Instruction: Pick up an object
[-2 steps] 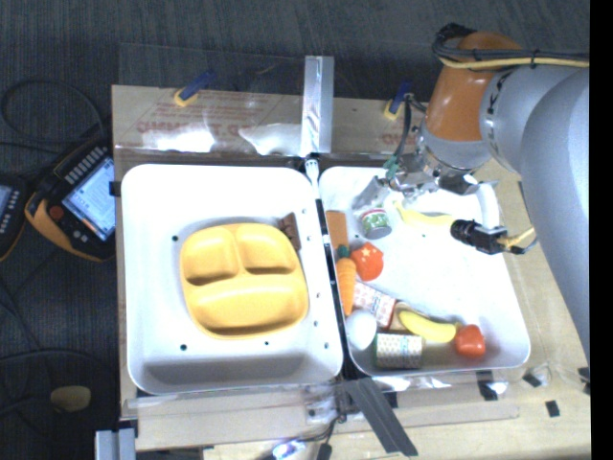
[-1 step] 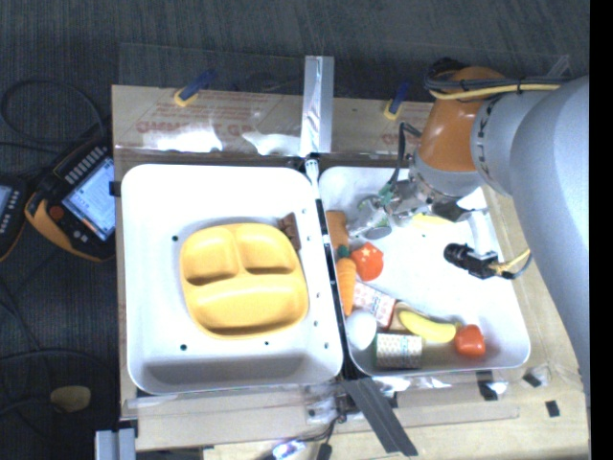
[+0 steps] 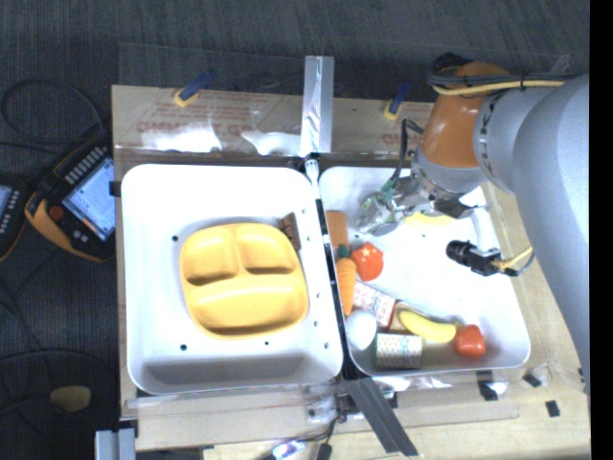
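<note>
My gripper (image 3: 381,206) hangs over the far left part of the right bin (image 3: 498,300), just above its white floor. Nothing shows between its tips. Close in front of it lie a red tomato (image 3: 367,262), a brown sausage (image 3: 336,228) and an orange carrot (image 3: 345,278) along the bin's left wall. Nearer the front edge are a small printed packet (image 3: 374,304), a white egg (image 3: 360,331), a tin can (image 3: 397,351), a banana (image 3: 426,327) and a red pepper (image 3: 469,341).
The left bin (image 3: 144,257) holds a yellow divided plate (image 3: 244,278) and a small brown piece (image 3: 289,228) by its right wall. A black fitting (image 3: 471,254) on the arm hangs over the right bin. A teach pendant (image 3: 81,202) lies left of the bench.
</note>
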